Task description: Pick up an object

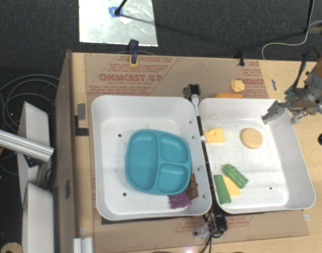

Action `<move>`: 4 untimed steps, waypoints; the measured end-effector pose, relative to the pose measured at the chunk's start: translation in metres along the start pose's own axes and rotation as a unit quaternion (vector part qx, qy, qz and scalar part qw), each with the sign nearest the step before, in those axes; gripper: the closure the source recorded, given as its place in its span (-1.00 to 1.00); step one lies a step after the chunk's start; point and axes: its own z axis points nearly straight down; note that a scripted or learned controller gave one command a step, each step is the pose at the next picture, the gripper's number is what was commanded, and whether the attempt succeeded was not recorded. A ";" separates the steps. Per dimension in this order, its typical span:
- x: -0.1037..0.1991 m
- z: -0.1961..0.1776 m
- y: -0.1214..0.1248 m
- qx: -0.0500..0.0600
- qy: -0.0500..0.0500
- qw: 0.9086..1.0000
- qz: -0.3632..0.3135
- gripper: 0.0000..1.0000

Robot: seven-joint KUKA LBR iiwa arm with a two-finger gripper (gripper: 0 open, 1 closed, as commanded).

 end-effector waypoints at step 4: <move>-0.005 0.150 0.036 -0.002 0.000 1.000 0.000 1.00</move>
